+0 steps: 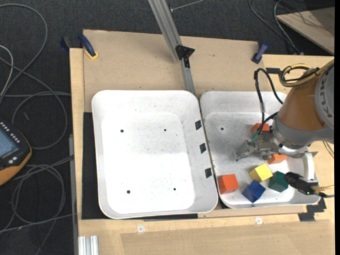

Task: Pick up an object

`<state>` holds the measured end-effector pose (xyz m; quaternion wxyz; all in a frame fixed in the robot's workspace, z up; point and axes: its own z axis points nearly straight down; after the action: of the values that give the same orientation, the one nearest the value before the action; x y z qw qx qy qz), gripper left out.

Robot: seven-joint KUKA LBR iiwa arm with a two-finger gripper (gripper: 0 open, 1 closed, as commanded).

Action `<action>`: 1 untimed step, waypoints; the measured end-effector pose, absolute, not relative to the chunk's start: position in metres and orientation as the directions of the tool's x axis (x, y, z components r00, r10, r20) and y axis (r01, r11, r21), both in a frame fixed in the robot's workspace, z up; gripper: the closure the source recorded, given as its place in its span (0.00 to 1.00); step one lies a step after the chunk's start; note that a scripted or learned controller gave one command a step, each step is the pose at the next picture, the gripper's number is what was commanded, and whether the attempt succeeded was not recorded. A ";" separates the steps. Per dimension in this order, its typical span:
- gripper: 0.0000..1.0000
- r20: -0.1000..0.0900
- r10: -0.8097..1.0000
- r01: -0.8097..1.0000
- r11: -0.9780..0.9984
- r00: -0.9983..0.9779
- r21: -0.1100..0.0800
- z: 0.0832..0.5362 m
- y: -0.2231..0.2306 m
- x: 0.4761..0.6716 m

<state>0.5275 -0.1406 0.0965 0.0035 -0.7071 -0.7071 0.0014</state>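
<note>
The robot arm's gripper (245, 152) hangs low in the right bin (228, 108), its fingers spread and holding nothing, the orange block (228, 183), yellow block (261, 172) and blue block (254, 191) unlifted nearby.

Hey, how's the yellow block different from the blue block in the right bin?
The yellow block is bright and lies farther from the bin's front rim; the blue block is dark and lies nearly against that rim. The yellow block lies closer to the claw than the blue one. Both look like small cubes in the right bin.
</note>
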 end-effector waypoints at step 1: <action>1.00 0.002 1.000 1.000 0.000 0.000 0.001 0.110 -0.141 0.530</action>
<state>0.5297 -0.1411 0.1105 0.0001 -0.7070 -0.7072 -0.0010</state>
